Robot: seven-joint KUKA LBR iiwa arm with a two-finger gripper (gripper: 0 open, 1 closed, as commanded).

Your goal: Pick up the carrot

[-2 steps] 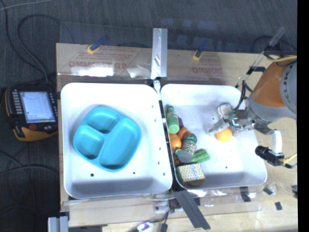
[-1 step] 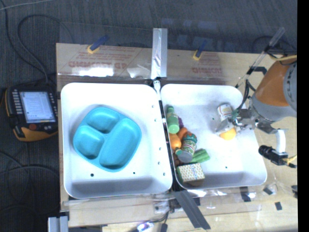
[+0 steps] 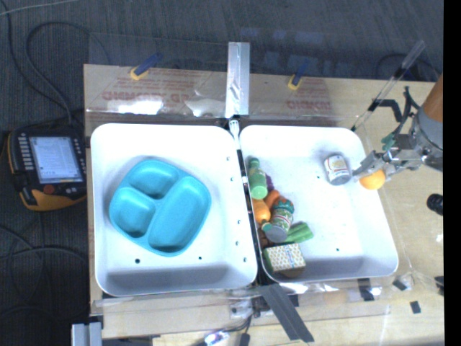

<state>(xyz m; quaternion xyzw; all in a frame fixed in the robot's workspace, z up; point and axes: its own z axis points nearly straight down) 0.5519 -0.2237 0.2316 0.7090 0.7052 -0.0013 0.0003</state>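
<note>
The arm (image 3: 431, 121) enters from the right edge, its orange band at the top right and the grey wrist just below it. The wrist points left and slightly down, carrying the gripper (image 3: 369, 170) out over the right rim of the right bin. Thin black cables and a rod rise from the wrist toward the upper left. The tool's tip is small and blurred.

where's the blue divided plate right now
The blue three-compartment plastic plate lies in the left white bin, near its middle, across the divider from the toy pile.
</note>
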